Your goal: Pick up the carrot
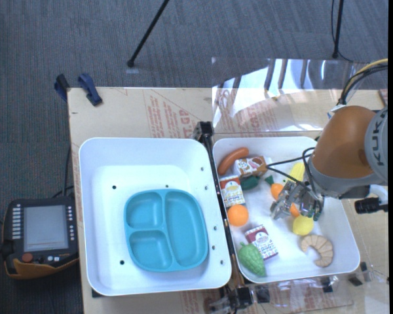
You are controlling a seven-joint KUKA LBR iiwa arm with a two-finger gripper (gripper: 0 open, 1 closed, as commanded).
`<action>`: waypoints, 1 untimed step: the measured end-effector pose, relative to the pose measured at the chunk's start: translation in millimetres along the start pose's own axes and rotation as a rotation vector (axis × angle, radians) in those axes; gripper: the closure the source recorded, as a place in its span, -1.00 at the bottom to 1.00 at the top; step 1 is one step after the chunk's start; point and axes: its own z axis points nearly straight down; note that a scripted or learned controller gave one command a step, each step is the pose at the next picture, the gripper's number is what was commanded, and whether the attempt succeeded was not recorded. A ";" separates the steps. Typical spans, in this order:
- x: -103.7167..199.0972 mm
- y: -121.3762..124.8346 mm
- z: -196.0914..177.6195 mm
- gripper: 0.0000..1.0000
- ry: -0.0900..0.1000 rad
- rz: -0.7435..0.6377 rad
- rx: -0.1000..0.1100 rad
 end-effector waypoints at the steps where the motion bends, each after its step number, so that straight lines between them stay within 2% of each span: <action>1: 106.7 66.2 -103.2 1.00 -0.006 0.002 -0.006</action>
